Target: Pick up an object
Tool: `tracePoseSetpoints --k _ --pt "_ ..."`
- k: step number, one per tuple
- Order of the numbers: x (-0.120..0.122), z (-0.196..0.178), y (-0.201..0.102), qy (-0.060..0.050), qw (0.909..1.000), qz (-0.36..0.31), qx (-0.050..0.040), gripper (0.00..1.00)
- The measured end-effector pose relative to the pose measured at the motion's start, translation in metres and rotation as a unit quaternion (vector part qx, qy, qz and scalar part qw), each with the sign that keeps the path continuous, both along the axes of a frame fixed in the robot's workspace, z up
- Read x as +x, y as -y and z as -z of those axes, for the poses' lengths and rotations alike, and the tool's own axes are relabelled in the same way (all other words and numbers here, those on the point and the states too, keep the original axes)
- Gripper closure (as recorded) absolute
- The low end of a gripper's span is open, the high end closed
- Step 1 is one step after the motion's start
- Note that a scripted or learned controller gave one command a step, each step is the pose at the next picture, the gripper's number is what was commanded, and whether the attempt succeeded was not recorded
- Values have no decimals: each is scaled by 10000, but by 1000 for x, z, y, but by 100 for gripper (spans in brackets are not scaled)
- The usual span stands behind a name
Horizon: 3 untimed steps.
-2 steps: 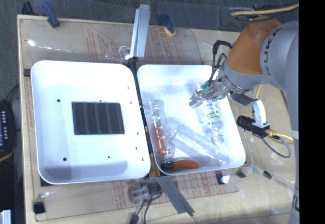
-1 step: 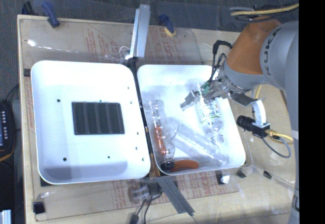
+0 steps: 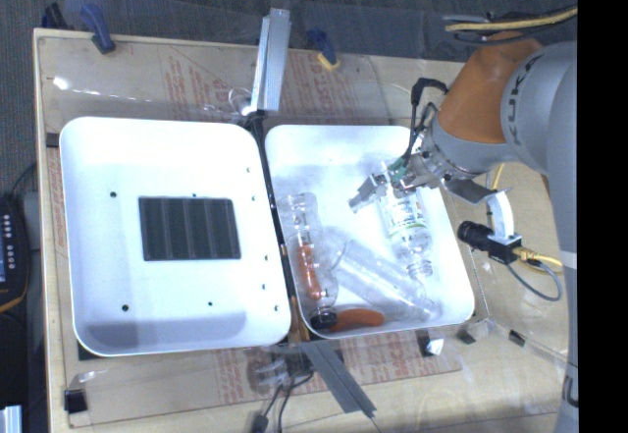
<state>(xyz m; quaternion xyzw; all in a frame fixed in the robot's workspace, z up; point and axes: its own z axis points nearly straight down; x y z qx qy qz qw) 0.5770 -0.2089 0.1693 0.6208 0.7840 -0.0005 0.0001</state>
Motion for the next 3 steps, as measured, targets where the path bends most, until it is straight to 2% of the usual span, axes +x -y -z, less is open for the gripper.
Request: tracePoseSetpoints --k 1,2,3 --pt "1 -10 -1 -4 10000 -21 -3 100" --pt "1 -10 0 -5 10000 -20 -4 0" --pt "4 -11 1 6 9999 -126 -4 0"
